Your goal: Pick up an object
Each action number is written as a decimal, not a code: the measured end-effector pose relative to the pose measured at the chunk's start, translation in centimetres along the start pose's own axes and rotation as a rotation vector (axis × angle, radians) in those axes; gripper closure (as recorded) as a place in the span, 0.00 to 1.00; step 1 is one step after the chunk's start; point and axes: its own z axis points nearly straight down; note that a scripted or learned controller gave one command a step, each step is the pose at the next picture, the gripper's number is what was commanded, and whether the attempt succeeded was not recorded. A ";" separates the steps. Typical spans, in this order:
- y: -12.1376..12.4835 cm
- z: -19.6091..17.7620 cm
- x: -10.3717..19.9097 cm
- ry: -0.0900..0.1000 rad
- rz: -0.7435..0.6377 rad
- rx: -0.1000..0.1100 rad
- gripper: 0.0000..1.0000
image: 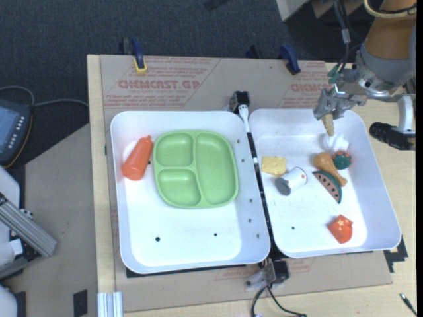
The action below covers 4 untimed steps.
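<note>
My gripper (pixel 329 116) hangs over the far right corner of the right bin (pixel 291 240), just above a small white object (pixel 336 142). Close below that lie an orange carrot-like piece (pixel 326 164) with a teal bit (pixel 342 160) and a watermelon slice (pixel 329 186). A yellow wedge (pixel 273 165) and a white-and-grey cup (pixel 290 180) on its side rest near the bin's left wall. A red piece (pixel 340 229) sits near the front right.
The left bin (pixel 185 246) holds a green divided plate (pixel 196 168) and an orange bottle (pixel 137 158) at its left side. A black clamp (pixel 240 100) stands between the bins at the back. Blue clamps (pixel 289 58) grip the board's far edge.
</note>
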 end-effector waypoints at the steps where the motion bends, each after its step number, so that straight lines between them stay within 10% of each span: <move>1: -0.9 0.5 4.4 0.003 -0.003 0.008 1.00; 4: -3.3 0.4 18.2 0.003 -0.003 0.008 1.00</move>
